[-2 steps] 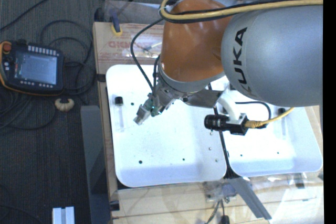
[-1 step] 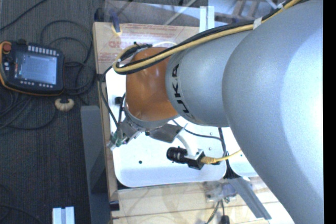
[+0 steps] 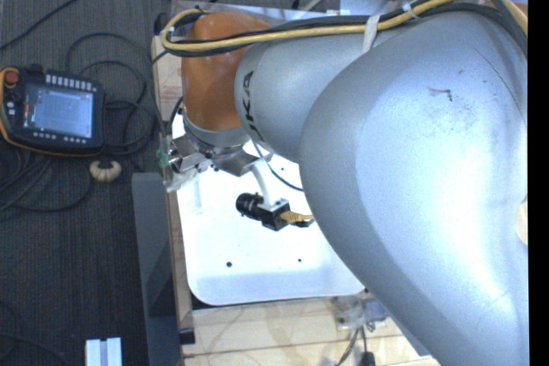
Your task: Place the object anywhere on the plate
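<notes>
The grey KUKA arm (image 3: pixel 412 141), nearest the lens, swings in from the right and blocks most of the bench. The pose appears to have been chosen to bring the wrist straight down over the work area. Past it, the orange band (image 3: pixel 210 73) sits above the wrist. Below that, the gripper (image 3: pixel 184 163) hangs low at the left rim of a white bin (image 3: pixel 249 279), probably positioned to pick something up or set it down. From this angle it cannot be told whether the gripper is open or closed, or whether it is carrying anything. Where the object lies cannot be told either, since the arm's bulk covers most of both bins, and the same holds for the plate. A few dark specks on the bin floor are too small to identify. Farthest away, on the dark carpet to the left, a teach pendant (image 3: pixel 53 111) lies among loose cables, with a small pale ring (image 3: pixel 106 171) just beside it.
</notes>
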Motion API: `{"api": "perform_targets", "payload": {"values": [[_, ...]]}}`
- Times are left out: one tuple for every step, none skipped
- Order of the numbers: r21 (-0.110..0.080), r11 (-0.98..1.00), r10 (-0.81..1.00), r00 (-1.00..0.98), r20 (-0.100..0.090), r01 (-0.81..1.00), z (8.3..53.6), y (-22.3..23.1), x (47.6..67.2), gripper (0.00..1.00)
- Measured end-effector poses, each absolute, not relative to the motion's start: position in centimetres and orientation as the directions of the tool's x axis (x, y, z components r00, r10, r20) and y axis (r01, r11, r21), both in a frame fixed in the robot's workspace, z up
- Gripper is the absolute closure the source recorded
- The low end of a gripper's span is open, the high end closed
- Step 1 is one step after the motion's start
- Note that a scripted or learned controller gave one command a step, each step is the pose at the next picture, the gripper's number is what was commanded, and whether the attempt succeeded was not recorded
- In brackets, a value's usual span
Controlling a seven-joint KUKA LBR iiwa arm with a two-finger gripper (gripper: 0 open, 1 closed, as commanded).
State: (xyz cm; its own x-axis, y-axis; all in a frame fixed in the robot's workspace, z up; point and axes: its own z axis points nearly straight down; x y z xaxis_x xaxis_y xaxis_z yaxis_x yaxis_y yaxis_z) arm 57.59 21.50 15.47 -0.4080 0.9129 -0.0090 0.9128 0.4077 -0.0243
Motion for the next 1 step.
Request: {"api": "perform_targets", "payload": {"values": [[-0.003,0.415,0.91,-0.415,-0.004,0.91,15.3,22.45,57.71,0.0]]}}
